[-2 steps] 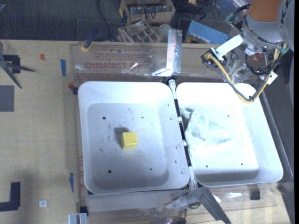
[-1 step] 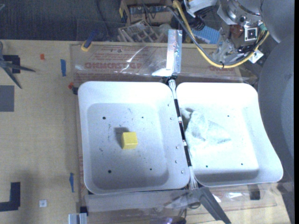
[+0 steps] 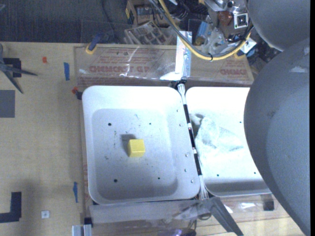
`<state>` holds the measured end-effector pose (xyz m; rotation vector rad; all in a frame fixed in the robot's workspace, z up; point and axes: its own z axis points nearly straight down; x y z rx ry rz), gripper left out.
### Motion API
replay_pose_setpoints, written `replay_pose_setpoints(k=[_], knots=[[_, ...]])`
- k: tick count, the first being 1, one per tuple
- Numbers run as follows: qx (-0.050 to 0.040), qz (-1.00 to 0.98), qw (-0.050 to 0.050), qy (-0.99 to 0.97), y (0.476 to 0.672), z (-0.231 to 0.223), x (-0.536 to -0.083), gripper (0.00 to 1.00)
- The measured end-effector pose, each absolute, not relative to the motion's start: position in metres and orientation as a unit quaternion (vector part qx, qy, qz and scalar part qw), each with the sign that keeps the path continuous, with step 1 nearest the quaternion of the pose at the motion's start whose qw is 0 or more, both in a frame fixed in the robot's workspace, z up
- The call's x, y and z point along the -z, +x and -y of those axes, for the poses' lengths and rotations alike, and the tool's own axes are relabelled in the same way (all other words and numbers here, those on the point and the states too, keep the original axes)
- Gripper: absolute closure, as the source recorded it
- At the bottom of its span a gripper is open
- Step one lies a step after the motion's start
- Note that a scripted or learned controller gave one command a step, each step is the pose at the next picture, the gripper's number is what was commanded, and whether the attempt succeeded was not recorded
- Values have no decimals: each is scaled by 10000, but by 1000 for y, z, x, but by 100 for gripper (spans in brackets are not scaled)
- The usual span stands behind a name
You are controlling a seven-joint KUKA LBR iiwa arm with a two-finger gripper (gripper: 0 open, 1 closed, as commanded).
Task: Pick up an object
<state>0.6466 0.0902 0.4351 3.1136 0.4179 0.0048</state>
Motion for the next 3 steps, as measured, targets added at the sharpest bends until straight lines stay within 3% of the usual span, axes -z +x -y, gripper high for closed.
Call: replay_pose_setpoints(k=[1, 2, 3], knots=[[-6, -1294, 0, 9916, 618, -144, -435, 100], [-15, -1044, 0, 9945, 612, -214, -435, 100], [1, -985, 5, 9951, 550, -159, -434, 100]])
